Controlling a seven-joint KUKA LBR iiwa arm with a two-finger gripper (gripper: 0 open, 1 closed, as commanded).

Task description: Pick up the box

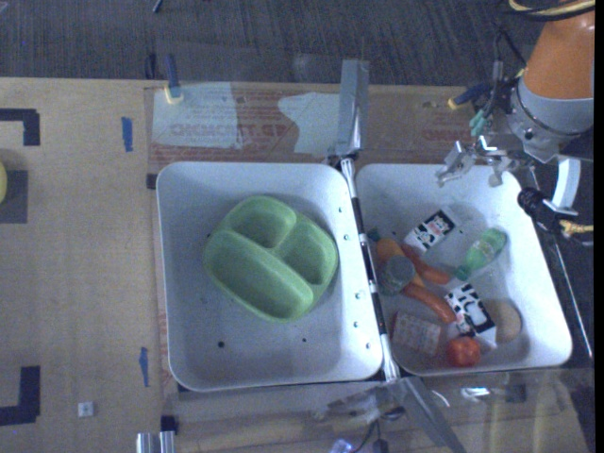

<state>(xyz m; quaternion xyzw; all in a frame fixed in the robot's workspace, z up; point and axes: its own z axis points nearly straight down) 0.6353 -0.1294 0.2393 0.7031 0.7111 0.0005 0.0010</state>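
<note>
The grey arm with its orange band (562, 50) reaches in at the upper right of the frame, its metal pincer (475, 162) hanging over the upper edge of the right white bin (550, 281). Its two fingers are spread apart with nothing between them. The small white box with black cow patches (430, 230) lies in the upper middle of that bin, below and left of the pincer, apart from it. Beside it lie a pale green bottle (483, 250), two orange carrots (420, 281), a second black-and-white carton (470, 308) and a red tomato (462, 351). The left white bin (189, 347) holds a green divided plastic tray (271, 257). Both bins sit on the pale wooden surface (75, 281).
</note>
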